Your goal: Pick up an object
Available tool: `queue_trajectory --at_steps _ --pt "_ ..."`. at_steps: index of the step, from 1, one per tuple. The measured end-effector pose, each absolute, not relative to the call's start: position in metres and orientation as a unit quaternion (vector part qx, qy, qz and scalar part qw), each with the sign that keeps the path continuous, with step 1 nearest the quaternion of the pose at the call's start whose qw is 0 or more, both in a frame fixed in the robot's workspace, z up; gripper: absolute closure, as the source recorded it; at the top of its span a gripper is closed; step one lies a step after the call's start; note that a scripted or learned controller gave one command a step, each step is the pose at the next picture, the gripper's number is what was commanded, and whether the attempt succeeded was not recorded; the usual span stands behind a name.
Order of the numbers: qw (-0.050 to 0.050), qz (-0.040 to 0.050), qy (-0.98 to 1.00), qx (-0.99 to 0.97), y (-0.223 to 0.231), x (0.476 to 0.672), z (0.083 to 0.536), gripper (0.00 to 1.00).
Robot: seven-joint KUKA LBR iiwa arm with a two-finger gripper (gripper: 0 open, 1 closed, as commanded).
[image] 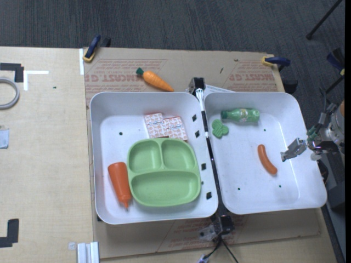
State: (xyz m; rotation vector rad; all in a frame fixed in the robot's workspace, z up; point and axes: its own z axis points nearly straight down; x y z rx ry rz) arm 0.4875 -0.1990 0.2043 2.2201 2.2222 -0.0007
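Judging from how things lie, the pick has not yet begun: nothing is lifted, and the approach step is in hand. Taking the green divided plate (164, 172) as landmark, an orange bottle-shaped toy (119, 184) lies just left of it in the left bin (104, 108), smooth and tapering; the plate itself is matte plastic, rounded-square, with three compartments. Just above the plate sits a flat printed packet (163, 125), red and white. Farther above, outside the bins on the cardboard sheet (126, 73) covering the tabletop, lies a toy carrot (156, 80), orange with a green tip. Right of the plate, in the right bin (290, 196), a small flat green leaf-like piece (220, 129) lies beside a glossy green bottle (240, 115) on its side. Farther right lies a toy sausage (267, 159), smooth, slim and slightly curved, orange-red. Farthest right, the gripper (295, 148) hovers at the bin's far edge, near the sausage but apart from it; whether it is spread or closed I cannot tell, and it grasps nothing visible. The sausage seems the likeliest target; the next move would call for shifting toward the plate, aligning across the sausage's narrow width, and descending.
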Motion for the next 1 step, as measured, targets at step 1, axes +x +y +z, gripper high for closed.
queue_trajectory --at_steps 1 --pt "0.0 -0.0001 0.666 0.746 -0.1706 0.5066 0.092 0.0"
